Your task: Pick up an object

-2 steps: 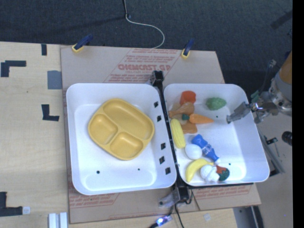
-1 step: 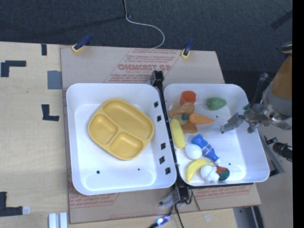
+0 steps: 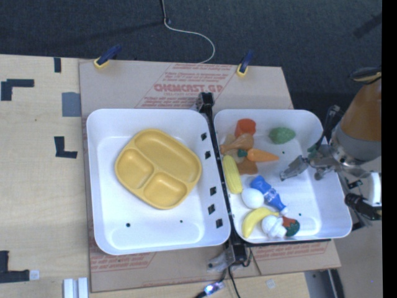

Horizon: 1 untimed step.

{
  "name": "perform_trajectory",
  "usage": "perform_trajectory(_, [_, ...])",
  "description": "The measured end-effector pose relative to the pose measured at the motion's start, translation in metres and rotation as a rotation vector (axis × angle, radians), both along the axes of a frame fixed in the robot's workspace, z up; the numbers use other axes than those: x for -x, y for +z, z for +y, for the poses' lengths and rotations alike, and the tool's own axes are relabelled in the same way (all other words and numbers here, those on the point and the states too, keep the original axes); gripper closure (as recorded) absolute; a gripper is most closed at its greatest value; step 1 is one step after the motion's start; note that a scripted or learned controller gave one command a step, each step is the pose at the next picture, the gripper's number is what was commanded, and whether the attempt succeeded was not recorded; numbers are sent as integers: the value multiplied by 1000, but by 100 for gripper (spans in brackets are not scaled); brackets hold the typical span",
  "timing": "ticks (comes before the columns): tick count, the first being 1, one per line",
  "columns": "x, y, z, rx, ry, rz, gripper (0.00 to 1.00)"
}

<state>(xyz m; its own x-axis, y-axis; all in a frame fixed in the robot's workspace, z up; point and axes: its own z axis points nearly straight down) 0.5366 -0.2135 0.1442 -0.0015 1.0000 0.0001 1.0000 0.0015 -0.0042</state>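
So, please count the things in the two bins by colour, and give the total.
Yellow: 3, the tray, corn, banana
Orange or red: 3
Green: 1
Blue: 1
White: 2
Total: 10, though the cluster makes this approximate.

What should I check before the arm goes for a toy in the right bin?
1. Nothing held in the gripper: ok.
2. Gripper above bare bin floor, apart from the toys: ok.
3. Carrot lies just left of the gripper, free on its right side: ok.
4. Blue bottle touches the white egg: not ok for a clean pick.
5. Green lump stands alone: ok.
6. Jaws open enough: cannot tell.
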Motion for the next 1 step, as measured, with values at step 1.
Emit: perform_trajectory(1, [1,-54,2,-1,0,2,0])
